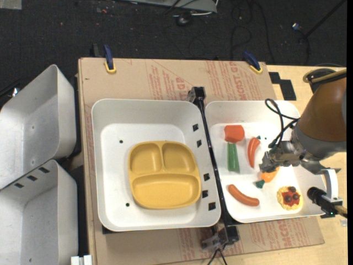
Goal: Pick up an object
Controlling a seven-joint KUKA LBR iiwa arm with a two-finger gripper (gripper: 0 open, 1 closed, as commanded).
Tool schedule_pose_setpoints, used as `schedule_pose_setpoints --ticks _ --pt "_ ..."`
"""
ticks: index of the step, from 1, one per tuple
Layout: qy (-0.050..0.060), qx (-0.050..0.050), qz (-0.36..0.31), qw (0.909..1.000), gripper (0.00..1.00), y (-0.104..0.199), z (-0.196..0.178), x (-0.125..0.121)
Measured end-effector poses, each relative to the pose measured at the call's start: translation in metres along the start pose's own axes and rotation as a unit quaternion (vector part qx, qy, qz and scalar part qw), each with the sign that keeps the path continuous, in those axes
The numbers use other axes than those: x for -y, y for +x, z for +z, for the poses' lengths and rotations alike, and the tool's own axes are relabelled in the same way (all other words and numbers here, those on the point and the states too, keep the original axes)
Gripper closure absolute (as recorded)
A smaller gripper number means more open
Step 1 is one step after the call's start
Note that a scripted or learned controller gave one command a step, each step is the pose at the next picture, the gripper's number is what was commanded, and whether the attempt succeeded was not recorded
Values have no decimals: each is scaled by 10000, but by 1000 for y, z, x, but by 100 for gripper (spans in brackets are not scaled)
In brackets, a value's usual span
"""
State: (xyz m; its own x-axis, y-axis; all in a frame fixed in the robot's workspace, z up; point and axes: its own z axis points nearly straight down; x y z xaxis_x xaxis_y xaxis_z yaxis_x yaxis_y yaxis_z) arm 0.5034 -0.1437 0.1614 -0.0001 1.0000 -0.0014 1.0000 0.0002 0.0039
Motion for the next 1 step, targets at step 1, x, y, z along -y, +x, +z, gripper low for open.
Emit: schedule_pose_setpoints --ticks 1 --pt "-10 6 -11 10000 100 -5 -45 -7"
